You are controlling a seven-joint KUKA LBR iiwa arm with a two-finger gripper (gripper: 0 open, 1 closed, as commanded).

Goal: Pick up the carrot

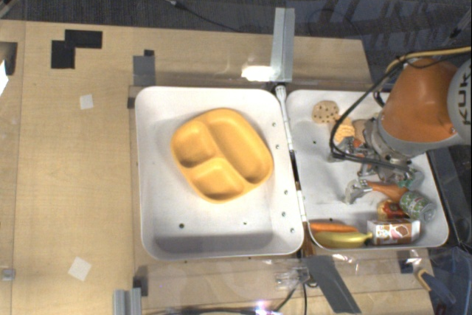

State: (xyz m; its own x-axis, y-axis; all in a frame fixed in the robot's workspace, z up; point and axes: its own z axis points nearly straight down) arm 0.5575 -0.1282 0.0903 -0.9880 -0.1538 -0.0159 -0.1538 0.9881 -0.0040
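Seen from above at a slant: two white bins side by side on a wooden surface (66,181). In the left bin (158,181), a yellow divided plate (221,153), set askew near the middle. Over the right bin (317,158), at the right of the frame, the arm (417,103), reaching in from the right edge with its orange band uppermost and dark cables looped at its left.

Below the band, toward the lower centre of that bin, the pincer (363,187), low over the white floor amid metal parts. Cannot tell whether released or clenched, nor whether anything sits in it.

Along the lower edge of the right bin, toward its lower left corner, the carrot (333,227), lying flat and lengthwise, left of and below the pincer and apart from it. Just beneath and touching it, a banana (345,238). To the right of those, a labelled packet (394,232), and above that a small green-topped bottle (417,204). Just beside the pincer on its right, a short orange piece (387,189), too blurred to name. Near the bin's upper left, a round cookie (324,112).
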